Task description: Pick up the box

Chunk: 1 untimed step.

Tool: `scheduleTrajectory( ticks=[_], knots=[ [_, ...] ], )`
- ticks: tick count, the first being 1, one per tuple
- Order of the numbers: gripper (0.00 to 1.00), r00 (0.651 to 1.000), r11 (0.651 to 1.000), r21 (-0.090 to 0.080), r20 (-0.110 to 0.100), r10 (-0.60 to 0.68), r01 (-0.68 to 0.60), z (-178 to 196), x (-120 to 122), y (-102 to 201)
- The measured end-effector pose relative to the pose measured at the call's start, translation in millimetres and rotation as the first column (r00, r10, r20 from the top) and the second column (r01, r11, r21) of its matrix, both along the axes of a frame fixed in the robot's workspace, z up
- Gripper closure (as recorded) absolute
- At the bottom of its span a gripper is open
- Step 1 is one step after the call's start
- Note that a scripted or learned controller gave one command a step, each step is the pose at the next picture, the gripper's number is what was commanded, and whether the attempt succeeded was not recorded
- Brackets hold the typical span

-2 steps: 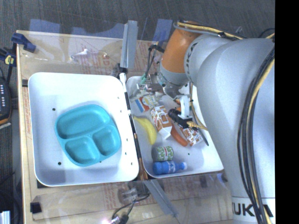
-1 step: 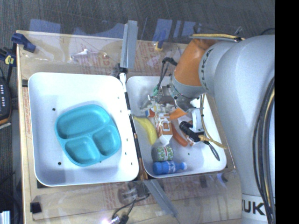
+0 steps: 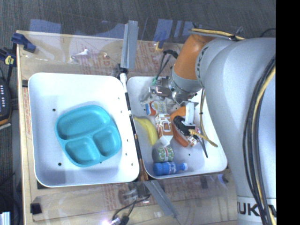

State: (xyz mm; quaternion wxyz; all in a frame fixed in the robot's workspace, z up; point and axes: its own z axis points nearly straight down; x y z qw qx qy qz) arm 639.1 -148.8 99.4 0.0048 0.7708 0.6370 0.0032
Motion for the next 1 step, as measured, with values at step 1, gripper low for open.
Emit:
scheduleTrajectory(
  ticks=[1],
  knots=[
    [0.0,0.993,0.993,0.001,0.0,-0.117,0.117,0.2,-4.4,5.7]
  ],
)
